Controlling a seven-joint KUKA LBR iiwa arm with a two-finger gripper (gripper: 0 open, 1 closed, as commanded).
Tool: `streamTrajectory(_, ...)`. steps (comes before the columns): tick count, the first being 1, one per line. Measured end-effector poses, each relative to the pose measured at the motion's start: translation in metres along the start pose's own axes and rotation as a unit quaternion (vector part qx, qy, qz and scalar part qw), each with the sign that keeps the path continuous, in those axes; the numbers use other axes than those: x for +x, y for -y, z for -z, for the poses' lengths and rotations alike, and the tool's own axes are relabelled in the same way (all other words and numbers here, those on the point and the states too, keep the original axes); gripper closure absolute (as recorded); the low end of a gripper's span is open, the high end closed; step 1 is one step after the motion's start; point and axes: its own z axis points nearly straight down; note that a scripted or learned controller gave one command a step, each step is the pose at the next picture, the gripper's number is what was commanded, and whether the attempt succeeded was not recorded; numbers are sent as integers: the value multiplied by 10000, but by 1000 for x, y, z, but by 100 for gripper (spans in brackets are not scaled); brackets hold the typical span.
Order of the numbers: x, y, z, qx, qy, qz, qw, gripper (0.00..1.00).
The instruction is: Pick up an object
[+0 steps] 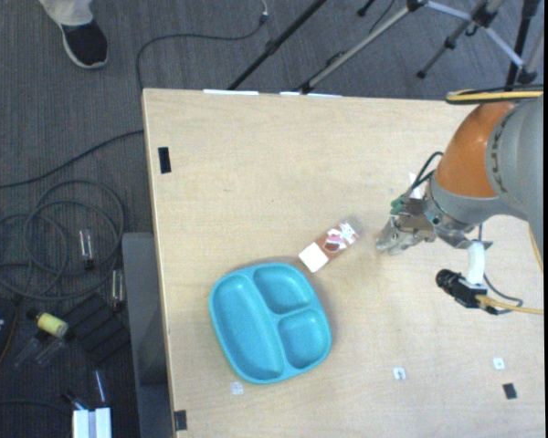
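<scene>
Hovering jaws near wrapped object.

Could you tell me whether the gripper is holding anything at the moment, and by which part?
Nothing is held: the gripper sits right of the small packet, apart from it.

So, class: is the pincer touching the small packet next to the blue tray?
Apart. The camera view shows bare tabletop between the pincer and the packet, which lies beside the tray.
</scene>
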Motion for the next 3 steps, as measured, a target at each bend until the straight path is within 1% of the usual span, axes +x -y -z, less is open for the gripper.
streamTrajectory(1, 0, 0, 0, 1, -1, 0, 10000, 0)
streamTrajectory(2, 1, 0, 8, 10, -10, 4, 10000, 100)
streamTrajectory(3, 1, 0, 8, 11, -11, 5, 10000, 0)
